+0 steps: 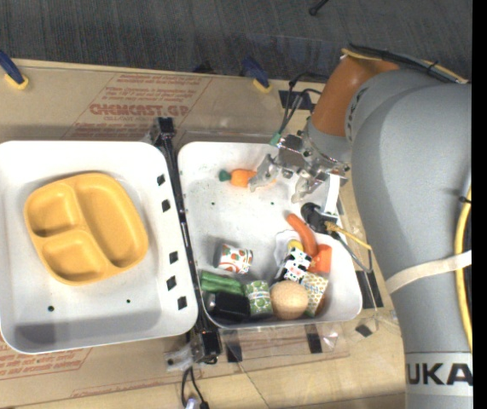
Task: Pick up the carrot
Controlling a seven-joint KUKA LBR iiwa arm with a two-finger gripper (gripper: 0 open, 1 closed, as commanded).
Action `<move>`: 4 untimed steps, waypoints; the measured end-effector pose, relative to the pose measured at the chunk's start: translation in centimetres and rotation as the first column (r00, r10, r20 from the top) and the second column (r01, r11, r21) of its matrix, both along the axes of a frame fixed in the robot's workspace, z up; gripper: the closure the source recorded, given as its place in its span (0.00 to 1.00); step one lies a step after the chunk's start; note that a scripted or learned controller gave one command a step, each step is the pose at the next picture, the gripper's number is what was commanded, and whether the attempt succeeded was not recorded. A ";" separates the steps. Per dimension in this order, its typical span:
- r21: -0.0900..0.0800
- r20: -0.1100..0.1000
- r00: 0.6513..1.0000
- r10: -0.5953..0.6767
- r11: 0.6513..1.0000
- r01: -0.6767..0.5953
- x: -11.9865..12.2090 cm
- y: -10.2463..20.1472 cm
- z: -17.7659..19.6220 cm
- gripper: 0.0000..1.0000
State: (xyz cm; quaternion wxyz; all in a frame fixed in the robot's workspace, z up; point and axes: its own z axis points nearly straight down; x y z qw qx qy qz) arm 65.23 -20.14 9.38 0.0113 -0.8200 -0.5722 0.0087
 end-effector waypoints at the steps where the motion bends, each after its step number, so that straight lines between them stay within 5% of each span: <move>1: -0.002 -0.007 0.993 -0.118 0.993 0.118 -0.2 0.2 -0.1 0.00; 2: -0.006 -0.007 0.974 -0.228 0.974 0.228 -0.6 0.2 -0.2 0.00; 3: -0.018 -0.025 0.831 -0.556 0.831 0.556 -0.5 0.7 -0.2 0.00; 4: -0.012 0.022 0.751 -0.660 0.751 0.661 -7.6 -0.9 -0.3 0.00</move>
